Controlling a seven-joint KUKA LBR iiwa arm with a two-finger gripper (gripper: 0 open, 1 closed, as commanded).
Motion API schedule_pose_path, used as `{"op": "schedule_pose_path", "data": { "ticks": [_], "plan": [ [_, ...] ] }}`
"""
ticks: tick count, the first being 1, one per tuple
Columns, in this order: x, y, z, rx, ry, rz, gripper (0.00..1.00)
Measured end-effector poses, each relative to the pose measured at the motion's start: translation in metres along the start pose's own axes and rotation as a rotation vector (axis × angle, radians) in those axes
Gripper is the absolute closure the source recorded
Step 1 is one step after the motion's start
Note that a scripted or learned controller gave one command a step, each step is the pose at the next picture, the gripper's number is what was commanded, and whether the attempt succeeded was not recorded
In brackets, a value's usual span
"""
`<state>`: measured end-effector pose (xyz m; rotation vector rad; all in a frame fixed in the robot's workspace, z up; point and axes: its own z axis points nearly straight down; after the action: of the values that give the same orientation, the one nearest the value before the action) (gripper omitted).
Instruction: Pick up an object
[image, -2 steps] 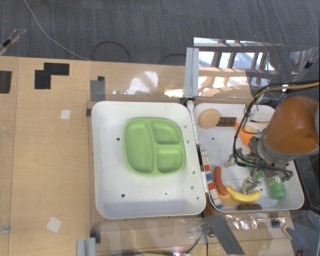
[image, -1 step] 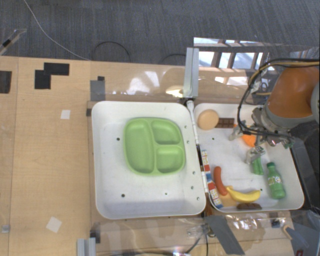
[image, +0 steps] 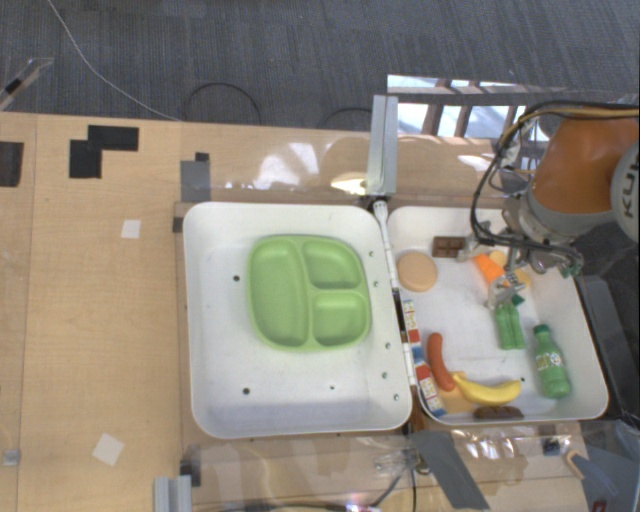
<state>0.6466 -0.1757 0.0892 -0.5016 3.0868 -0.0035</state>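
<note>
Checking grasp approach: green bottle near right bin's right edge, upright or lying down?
Lying down: the green bottle shows its full side, cap toward the bin's far wall.

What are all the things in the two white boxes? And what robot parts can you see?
left bin: one, white, left half of the bench
divided plate: one, light green, middle of the left bin
right bin: one, white, beside the left bin
banana: one, yellow, near front edge of the right bin
sausage: one, red, left of the banana
bottles: two, green, right part of the right bin
round bun: one, tan, back left of the right bin
arm: one, grey with orange band, over the right bin
claw: one, dark, above the bottles
</note>
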Motion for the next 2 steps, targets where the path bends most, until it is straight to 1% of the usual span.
{"op": "schedule_pose_path", "data": {
  "ticks": [1, 2],
  "plan": [
    [-0.022, 0.04, 0.001, -0.002, 0.002, 0.071, 0.0],
    [-0.026, 0.039, -0.015, 0.003, -0.015, 0.072, 1.0]
  ]
}}
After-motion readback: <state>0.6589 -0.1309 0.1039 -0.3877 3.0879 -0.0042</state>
